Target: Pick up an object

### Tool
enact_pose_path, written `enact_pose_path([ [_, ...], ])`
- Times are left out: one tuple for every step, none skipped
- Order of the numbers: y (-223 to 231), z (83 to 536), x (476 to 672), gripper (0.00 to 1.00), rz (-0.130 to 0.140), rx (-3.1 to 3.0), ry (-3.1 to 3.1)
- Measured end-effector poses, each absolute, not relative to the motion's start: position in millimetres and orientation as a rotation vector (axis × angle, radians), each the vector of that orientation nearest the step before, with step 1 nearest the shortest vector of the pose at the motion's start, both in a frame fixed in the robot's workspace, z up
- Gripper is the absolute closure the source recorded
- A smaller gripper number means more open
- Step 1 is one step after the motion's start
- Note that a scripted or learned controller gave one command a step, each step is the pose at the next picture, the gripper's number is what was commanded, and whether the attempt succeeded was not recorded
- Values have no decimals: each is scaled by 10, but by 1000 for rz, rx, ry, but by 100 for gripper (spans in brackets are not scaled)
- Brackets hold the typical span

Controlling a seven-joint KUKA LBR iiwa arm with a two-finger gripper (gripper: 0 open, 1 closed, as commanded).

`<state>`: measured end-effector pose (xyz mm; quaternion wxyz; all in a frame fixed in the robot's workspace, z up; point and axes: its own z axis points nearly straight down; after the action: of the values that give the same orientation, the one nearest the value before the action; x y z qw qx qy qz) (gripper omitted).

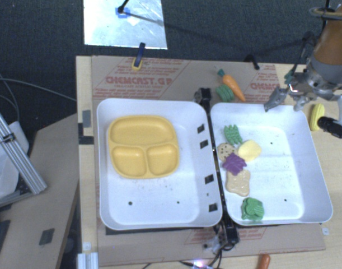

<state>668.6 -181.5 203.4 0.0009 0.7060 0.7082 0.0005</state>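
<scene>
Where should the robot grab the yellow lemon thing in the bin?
Probably straight from above, fingers closing across the lemon along its short width. It is a small rounded lump. The purple piece touches its lower left and a cookie sits close on its left, so its upper and right sides look freest.

Fixed overhead camera, slanting down on both bins (103, 150)

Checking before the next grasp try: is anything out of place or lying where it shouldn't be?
Yes. A toy carrot lies on the bench behind the right bin, outside both bins. Another orange piece sits at the bench's front edge. The yellow tray sits flat in the left bin.
</scene>
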Motion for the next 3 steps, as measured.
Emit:
enact_pose_path([
  [-1950, 965, 6667, 0, -5, 2224, 2225],
  [-1401, 831, 6116, 0, -1, 2221, 2231],
  [-1435, 962, 6155, 100, 6, 2216, 2221],
])
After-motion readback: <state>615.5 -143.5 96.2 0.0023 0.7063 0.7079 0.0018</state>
